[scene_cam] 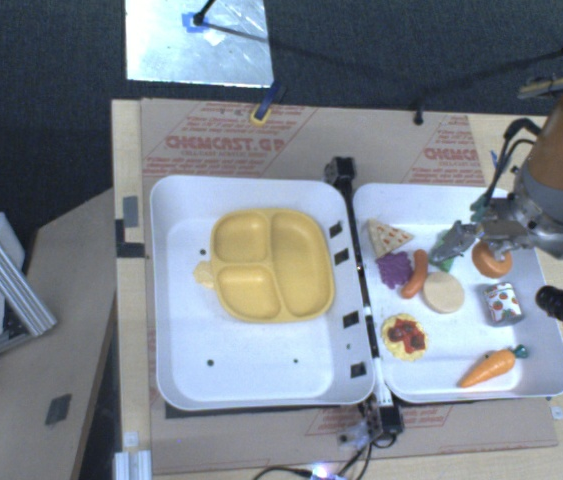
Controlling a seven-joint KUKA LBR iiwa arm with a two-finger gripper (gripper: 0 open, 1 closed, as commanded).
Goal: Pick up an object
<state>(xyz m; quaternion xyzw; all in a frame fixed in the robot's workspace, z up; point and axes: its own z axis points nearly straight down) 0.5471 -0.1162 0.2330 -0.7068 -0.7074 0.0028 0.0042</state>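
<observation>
Hovering low over the right bin, jaws sit above the bin's upper middle area, arm entering from the right with its orange band up by the frame edge. Cannot tell whether jaws are open or closed; nothing visibly held between them.

Objects relative to the jaws, all in the right bin:
- orange round piece: just right of the jaws, close beside the tip, contact unclear.
- sausage: just left and below, lying at a slant.
- purple grapes: left of the sausage, touching or nearly touching it.
- pizza slice: farther left, near the bin's inner wall.
- tan round disc: directly below the jaws, flat on the bin floor, touching the sausage's lower end.
- small patterned cube: below right.
- spaghetti plate piece: well below, slightly left.
- carrot: far below right, near the front rim, green end pointing right.

Left bin, well left of the jaws, holds a yellow divided plate, three compartments, roughly centered. Both bins rest on a cardboard sheet on the table.
</observation>
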